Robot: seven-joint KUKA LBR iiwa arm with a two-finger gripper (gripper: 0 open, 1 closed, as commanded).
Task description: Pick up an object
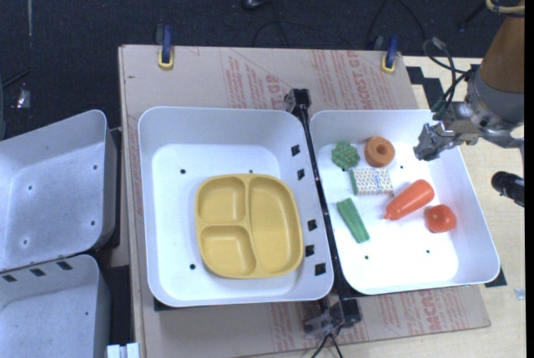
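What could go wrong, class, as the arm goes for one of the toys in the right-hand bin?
1. The toys lie close together: the carrot is right beside the tomato and near the patterned block, so the gripper may knock a neighbour.
2. The gripper hangs near the right bin's far rim; coming down there, it could strike the wall.
3. The carrot tapers and may slip.

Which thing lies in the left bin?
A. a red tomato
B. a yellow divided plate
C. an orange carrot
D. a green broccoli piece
B: the yellow divided plate lies alone in the left bin, while the carrot, tomato and broccoli piece all lie in the right bin.
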